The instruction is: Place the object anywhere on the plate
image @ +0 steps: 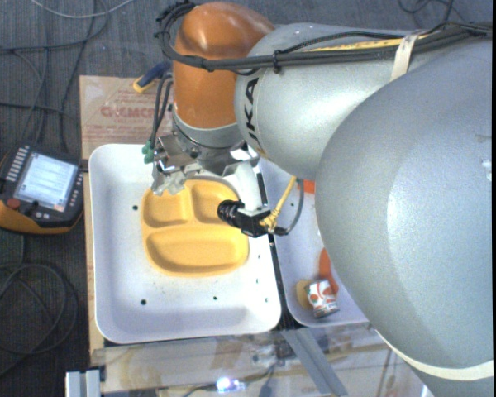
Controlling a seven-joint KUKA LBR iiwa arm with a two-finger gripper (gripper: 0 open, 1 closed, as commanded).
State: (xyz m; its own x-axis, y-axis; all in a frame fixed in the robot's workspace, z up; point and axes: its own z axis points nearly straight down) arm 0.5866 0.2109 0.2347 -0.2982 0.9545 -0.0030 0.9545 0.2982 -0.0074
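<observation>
**Tool low over the yellow plate in the left bin**

From my remote station I see the tool down at the upper-left corner of the yellow sectioned plastic plate, its metal parts just under the orange band of the grey arm. Whether it is apart or together I cannot tell, as the wrist hides it from above. A black cable fitting with a yellow lead hangs over the plate's right side. The plate lies flat in the shallow white left bin, near its middle. In the white right bin, close to the front edge, stands a small red-and-white can, with an orange carrot-shaped piece touching it from behind; both are well apart from the plate, so the task's object is not on it. To the left of the desk, on the dark carpet, lies an orange-and-grey handheld control pendant with a lit screen.
</observation>
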